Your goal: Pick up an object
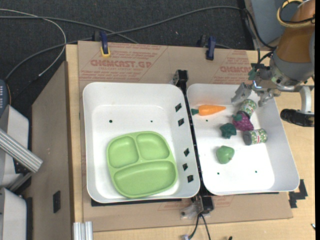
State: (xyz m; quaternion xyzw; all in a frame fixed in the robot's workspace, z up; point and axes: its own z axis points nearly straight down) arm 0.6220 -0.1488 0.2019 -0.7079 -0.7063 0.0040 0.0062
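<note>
Gripper (pixel 253 93) hangs over the right bin's (pixel 280 176) far corner, fingers spread, nothing between them. A small green-labelled can (pixel 248 106) lies just below the fingertips, a purple toy (pixel 243 121) touching it. Nearby: second can (pixel 255 136), carrot (pixel 210 110), dark green toy (pixel 228 130), green pepper (pixel 225 154).

Judgement: approach step; next, descend squarely over the can and close.

Glossy plastic bins (pixel 95 149) (probably), matt tray (pixel 142 164).
</note>
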